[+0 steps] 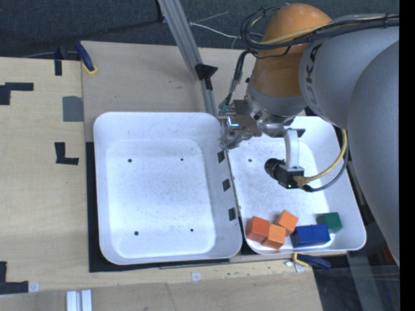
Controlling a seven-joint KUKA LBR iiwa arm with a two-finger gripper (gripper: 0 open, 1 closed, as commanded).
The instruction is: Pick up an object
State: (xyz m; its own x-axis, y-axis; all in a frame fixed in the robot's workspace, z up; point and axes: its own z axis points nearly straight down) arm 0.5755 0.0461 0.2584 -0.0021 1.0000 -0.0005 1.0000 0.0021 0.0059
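Note:
Several small blocks lie along the near edge of the right bin (343, 193): an orange block (259, 227), a second orange block (287, 220), a third orange one (275, 236), a blue block (310, 236) and a green block (332, 221). My gripper (231, 133) hangs over the far left corner of the right bin, close to the wall shared with the left bin. It is well apart from the blocks, which sit toward the near right. The wrist and its orange band cover the bin's far side.
The left bin (155, 186) sits beside the right one. A slanted metal rail (185, 37) runs down toward the bins' far junction. A black fitting with a yellow cable (285, 172) hangs from the arm over the right bin's middle.

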